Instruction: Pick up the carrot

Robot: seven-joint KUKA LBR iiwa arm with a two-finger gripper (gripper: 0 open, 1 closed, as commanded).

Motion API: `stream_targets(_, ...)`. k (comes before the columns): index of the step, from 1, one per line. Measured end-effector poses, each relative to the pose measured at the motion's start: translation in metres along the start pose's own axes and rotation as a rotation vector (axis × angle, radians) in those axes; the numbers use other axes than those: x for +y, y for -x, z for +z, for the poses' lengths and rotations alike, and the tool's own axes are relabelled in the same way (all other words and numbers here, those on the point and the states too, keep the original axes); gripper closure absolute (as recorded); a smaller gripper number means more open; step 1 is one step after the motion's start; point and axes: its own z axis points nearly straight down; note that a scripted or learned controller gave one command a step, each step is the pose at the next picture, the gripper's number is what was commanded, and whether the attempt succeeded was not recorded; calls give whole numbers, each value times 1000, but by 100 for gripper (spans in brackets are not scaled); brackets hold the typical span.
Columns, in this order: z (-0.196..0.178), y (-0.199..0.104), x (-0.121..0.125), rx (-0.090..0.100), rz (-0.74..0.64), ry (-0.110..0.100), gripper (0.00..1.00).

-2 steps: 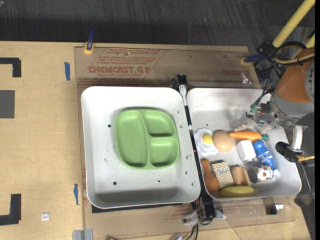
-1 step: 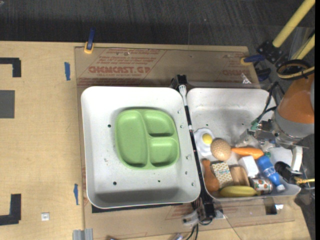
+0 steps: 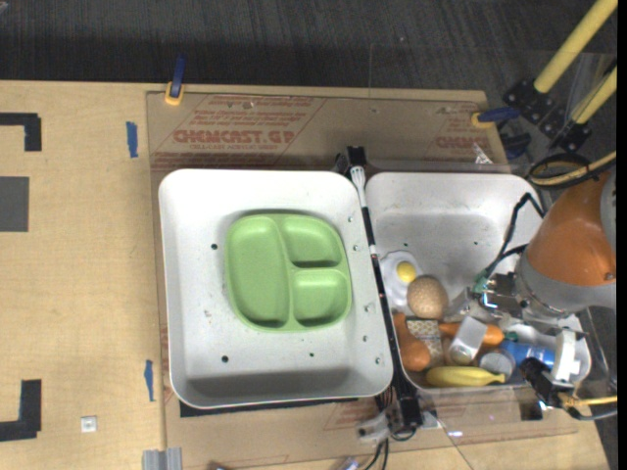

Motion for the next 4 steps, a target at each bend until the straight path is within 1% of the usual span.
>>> stream_targets(1, -12, 4, 3, -9, 6, 12, 100)
stream_targets(2, -11, 4, 3, -9, 6, 11, 0)
stream_targets(3, 0, -24, -4, -8, 34, 8, 0)
stream_targets(4, 0, -33, -7, -8, -306, 3, 0)
